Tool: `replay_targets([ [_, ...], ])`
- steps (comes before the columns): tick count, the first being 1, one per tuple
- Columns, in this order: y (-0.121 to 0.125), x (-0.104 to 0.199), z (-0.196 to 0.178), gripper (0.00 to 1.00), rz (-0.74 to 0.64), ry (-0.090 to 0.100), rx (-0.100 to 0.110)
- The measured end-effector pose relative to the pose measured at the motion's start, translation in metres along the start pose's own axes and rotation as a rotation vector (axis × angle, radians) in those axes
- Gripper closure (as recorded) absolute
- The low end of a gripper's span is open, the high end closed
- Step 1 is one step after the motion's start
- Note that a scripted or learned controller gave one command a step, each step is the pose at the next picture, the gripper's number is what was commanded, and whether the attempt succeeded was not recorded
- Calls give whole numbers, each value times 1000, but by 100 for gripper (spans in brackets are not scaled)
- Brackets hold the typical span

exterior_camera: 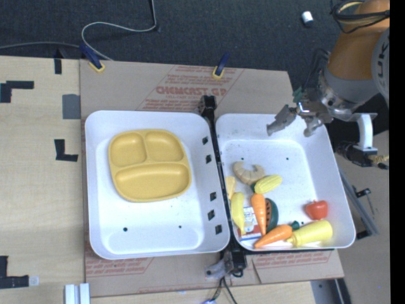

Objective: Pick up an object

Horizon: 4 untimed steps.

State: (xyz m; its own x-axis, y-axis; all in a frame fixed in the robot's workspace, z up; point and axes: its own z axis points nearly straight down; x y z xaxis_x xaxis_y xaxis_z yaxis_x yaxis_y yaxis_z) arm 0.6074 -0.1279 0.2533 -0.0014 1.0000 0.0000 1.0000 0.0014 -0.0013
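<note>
The right bin (316, 145) holds a pile of toy food: a beige ginger-like piece (247, 171), a yellow corn cob (267, 183), two carrots (259, 211) (273, 235), a banana (236, 209), a red pepper (316, 209) and a yellow bottle (312, 232). My gripper (295, 124) hovers over the bin's far rim, above and behind the food. Its two grey fingers are spread apart with nothing between them.
The left bin (101, 189) contains a yellow divided plate (150, 164). A black clamp (207, 104) joins the bins at the back. Cardboard lies under both bins, and a cable (120, 27) loops behind. The arm's orange band (357, 52) is at the upper right.
</note>
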Motion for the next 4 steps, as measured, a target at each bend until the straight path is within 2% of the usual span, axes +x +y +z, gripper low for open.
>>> replay_targets([
  [1, 2, 23, 168, 0, -1, 1, -2],
  [2, -84, 24, 168, 0, 2, 0, -1],
  [3, -83, 24, 158, 100, 2, 0, -4],
  [4, -84, 54, 55, 100, 0, 0, -1],
])
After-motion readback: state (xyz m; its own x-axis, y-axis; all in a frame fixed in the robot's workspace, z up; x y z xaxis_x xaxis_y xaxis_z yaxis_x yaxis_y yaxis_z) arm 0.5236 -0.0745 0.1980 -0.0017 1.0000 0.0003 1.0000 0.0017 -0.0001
